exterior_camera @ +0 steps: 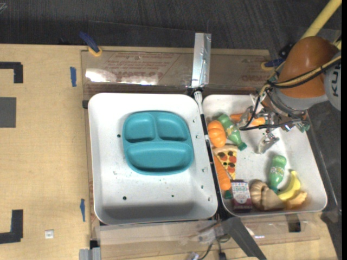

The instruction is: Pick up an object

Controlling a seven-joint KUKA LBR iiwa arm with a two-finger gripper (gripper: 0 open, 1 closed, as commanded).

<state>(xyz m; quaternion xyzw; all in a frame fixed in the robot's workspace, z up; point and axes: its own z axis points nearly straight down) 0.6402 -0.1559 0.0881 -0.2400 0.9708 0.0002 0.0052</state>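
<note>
The right bin (314, 161) holds a pile of toy foods. An orange pumpkin (216, 134) and a green piece (234, 135) lie at its left side. Below them are a pizza slice (227, 158) and a carrot (224, 179). A green bottle (277, 170), a yellow banana (291, 186), a brown bread piece (265, 195) and a small dark box (240, 193) crowd the front. My gripper (268, 140) hangs low over bare bin floor in the upper middle, right of the green piece and above the green bottle. A small orange piece (259, 121) sits just behind it.
The left bin (108, 177) carries a teal divided plate (157, 142). A silver taped divider (201, 58) stands behind the seam between the bins. The arm's orange band (309, 58) and cables loom over the right bin's far corner.
</note>
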